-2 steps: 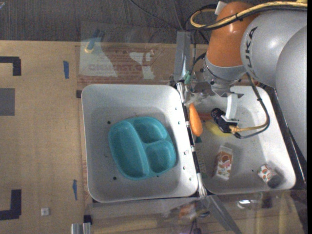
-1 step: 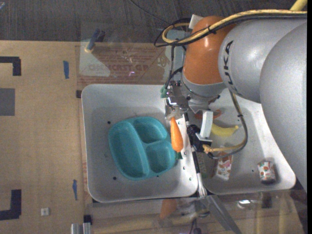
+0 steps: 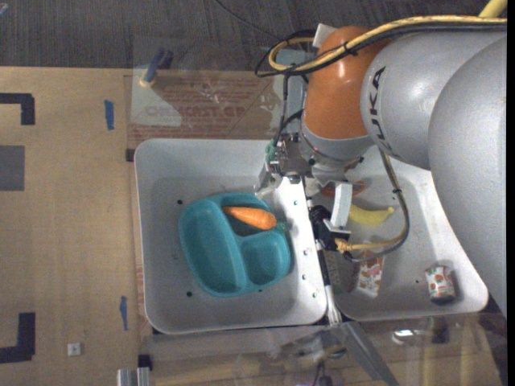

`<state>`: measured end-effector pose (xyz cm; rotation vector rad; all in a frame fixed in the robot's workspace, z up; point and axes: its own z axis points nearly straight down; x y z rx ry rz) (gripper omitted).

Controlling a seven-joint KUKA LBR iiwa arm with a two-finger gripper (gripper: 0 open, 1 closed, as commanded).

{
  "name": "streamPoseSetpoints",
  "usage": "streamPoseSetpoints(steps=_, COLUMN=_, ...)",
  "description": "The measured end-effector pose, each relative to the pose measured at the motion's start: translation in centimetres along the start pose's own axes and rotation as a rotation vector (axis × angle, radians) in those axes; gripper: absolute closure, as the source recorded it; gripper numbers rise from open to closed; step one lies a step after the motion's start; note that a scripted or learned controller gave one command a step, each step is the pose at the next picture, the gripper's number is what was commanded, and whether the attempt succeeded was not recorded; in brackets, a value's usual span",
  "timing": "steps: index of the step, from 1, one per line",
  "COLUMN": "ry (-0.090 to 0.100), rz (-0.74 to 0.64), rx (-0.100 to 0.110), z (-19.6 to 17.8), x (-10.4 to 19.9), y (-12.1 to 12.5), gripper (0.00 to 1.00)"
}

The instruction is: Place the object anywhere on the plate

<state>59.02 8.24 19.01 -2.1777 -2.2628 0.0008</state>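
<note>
Your carrot (image 3: 250, 216) is lying across the top edge of the teal divided plate (image 3: 229, 264) in the left bin (image 3: 161, 215), so it is looking already placed. The arm (image 3: 418, 95) is hanging over the divider, hiding your claw; I cannot tell its state. The banana (image 3: 372, 214) and small cartons (image 3: 439, 283) are sitting partly covered in the right bin.

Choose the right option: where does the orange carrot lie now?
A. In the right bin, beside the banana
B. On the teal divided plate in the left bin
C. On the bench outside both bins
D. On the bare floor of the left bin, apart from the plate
B. The carrot rests on the upper right part of the teal plate, which stands in the left bin.
</note>
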Motion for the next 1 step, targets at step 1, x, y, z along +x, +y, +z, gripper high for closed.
streamPoseSetpoints(steps=1, ry=0.000, rz=0.000, rx=0.000, z=0.00, x=0.00, y=0.00, gripper=0.00)
